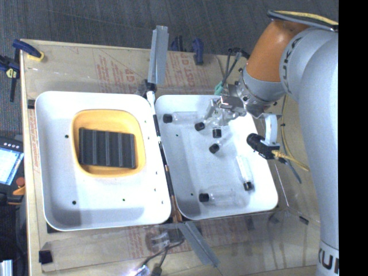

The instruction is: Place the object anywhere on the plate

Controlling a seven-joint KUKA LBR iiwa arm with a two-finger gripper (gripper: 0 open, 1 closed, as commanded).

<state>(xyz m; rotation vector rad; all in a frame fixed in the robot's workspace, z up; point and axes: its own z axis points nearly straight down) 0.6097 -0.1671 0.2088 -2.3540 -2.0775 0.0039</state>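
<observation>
There are two white bins on the desk (pixel 86 62). The left bin (pixel 52 194) has one yellow plate (pixel 109 118) in it, and one dark ridged block (pixel 107 148) lies on that plate. The right bin (pixel 184 194) holds clear little tubes with black caps. I can count about five black caps: one (pixel 167 118) near the plate side, three (pixel 214 148) by the middle, and one (pixel 203 198) at the near edge. One more (pixel 248 185) sits far from the plate.
</observation>
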